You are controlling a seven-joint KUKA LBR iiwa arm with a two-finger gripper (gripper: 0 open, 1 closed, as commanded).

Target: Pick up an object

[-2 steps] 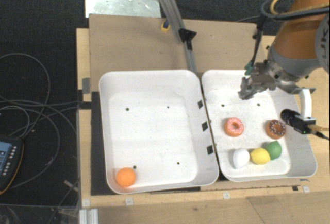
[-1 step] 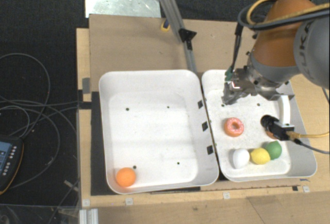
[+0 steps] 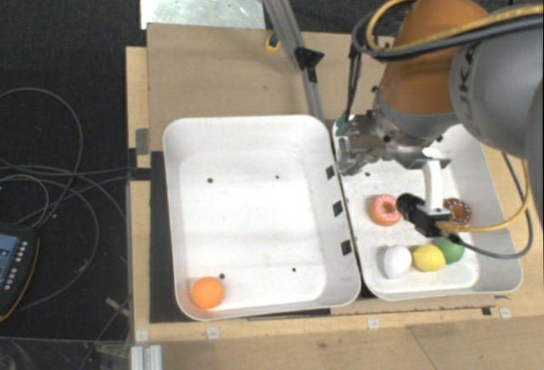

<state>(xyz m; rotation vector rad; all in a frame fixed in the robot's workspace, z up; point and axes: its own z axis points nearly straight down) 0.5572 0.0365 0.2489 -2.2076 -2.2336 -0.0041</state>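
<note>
Five small objects lie in the near half of the right bin [image 3: 497, 279], and one more lies in the left bin [image 3: 255, 207]. In the right bin, a pink-frosted doughnut [image 3: 385, 210] lies near the left wall, about midway between near and far. A chocolate-brown doughnut [image 3: 457, 209] lies to its right, well apart from it. Closer to the near rim, three rounded pieces sit in a row: a white ball [image 3: 396, 261] on the left, a yellow lemon [image 3: 428, 258] just beside it in the middle, and a green piece [image 3: 453, 251] touching the lemon on the right and partly hidden behind it. In the left bin, an orange ball [image 3: 206, 293] rests alone in the near left corner.

The gripper [image 3: 348, 157] hangs over the far left part of the right bin, close to where the two bins meet, on the far side of the pink doughnut and apart from it. Whether it is open or closed cannot be told, and no object is seen in its grasp. The grey arm [image 3: 501, 96], with its orange band [image 3: 425, 54], comes in from the right above the right bin's far half.

Both bins sit side by side on a brown bench [image 3: 221, 71]. A slanted metal pole [image 3: 280, 11] crosses the far side of the bench. Loose cables [image 3: 51, 181] lie on the dark floor to the left.
</note>
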